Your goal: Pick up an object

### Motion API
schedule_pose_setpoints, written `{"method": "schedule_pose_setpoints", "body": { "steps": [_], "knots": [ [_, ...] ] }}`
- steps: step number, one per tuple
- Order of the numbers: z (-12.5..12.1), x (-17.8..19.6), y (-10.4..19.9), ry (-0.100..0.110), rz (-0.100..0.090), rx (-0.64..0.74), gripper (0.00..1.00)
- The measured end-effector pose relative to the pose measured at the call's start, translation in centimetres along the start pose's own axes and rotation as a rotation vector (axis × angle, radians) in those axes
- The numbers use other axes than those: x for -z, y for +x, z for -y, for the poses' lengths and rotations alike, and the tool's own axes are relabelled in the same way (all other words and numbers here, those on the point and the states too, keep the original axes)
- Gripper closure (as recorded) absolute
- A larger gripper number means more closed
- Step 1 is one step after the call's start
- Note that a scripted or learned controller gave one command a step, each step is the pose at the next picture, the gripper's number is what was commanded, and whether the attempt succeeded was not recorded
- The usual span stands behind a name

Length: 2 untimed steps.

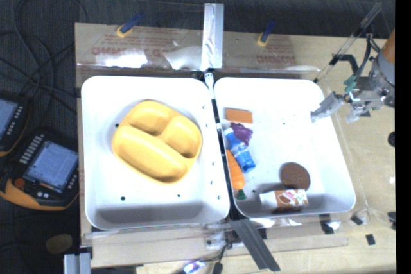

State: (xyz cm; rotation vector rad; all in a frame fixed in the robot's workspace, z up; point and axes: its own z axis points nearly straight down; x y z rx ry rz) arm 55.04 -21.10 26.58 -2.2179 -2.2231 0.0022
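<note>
The gripper (340, 107) hangs at the right bin's (282, 90) far right edge, apart from everything in it; I cannot tell how its jaws stand. The candidates crowd the bin's left wall and near edge: an orange block (238, 115), a purple piece (241, 133), a blue bottle (241, 156), a brown disc (295, 174). A yellow lump (156, 140) sits mid left bin (96, 138).

Right bin (321, 138) floor open through centre and far side, small items (239, 147) crowding its left wall, brown disc (295, 174) and carton (290, 199) blocking near edge, yellow mass (156, 140) filling left bin (96, 202) middle.
</note>
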Motion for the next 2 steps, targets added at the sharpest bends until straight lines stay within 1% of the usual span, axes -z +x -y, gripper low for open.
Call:
{"method": "schedule_pose_setpoints", "body": {
  "steps": [1,2],
  "knots": [
    [6.7,-15.5,0.9,0.002,-0.002,0.018,0.0],
    [3.8,-14.1,4.6,0.0,-0.001,0.214,0.0]
  ]
}}
